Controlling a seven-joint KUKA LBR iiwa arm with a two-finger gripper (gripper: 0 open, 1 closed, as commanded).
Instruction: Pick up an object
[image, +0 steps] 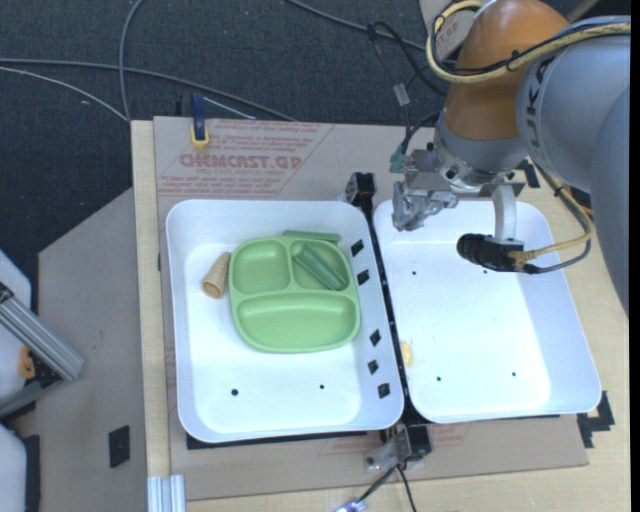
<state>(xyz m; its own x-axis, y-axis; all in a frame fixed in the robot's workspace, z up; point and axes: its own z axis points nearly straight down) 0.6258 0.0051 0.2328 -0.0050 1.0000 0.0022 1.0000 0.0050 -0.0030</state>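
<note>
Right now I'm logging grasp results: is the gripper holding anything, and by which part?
Nothing is visibly held. The gripper hangs over the right bin's upper left corner.

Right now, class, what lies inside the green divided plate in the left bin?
A dark green object lies in the green divided plate's upper right compartment. The other two compartments look bare. Whatever sits beneath the plate is covered.
</note>
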